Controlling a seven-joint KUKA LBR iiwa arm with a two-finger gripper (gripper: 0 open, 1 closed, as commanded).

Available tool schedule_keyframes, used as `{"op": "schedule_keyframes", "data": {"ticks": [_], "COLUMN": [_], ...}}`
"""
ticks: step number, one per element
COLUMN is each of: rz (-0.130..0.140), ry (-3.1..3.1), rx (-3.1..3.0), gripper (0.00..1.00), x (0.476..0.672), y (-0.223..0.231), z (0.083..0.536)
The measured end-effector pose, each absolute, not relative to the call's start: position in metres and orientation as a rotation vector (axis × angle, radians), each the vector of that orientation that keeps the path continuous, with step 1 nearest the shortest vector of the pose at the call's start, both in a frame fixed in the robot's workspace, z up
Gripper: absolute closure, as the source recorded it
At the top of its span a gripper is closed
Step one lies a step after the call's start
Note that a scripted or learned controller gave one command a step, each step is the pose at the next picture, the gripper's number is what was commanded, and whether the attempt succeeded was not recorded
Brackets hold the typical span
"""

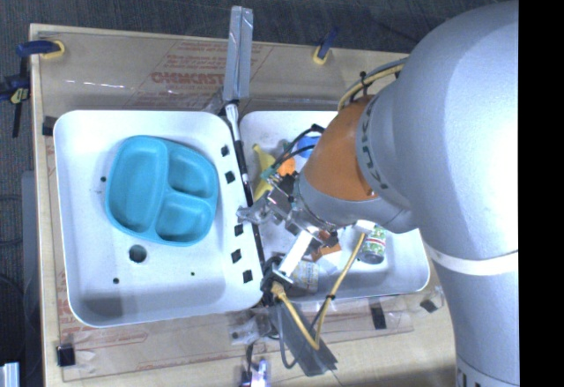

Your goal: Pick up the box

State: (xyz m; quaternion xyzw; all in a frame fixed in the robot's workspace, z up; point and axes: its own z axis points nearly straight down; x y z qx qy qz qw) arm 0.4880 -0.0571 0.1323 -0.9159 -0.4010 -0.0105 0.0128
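My grey arm with its orange band reaches over the right bin (401,275) and hides most of what lies in it. My gripper (255,213) hangs low over that bin's left side, close to the divider between the two bins. A small orange-brown item (329,241), possibly the box, peeks out just below the wrist; most of it is covered. I cannot make out anything between the gripper's tips.
A blue divided tray (163,189) lies in the left bin (79,288) with a small black disc (137,254) below it. In the right bin, a yellow item (263,161), orange and blue pieces (291,163), a green-labelled container (375,245) and a clear wrapper (310,271) crowd around the gripper.
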Motion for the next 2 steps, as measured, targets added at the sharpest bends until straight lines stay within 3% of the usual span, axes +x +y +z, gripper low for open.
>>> {"op": "schedule_keyframes", "data": {"ticks": [1,2], "rz": [-0.033,-0.077], "ry": [-1.116,-1.253], "rx": [-2.891,-2.831], "gripper": [0.00,0.00], "x": [0.488,0.492], "y": [-0.058,-0.066], "z": [0.132,0.120]}}
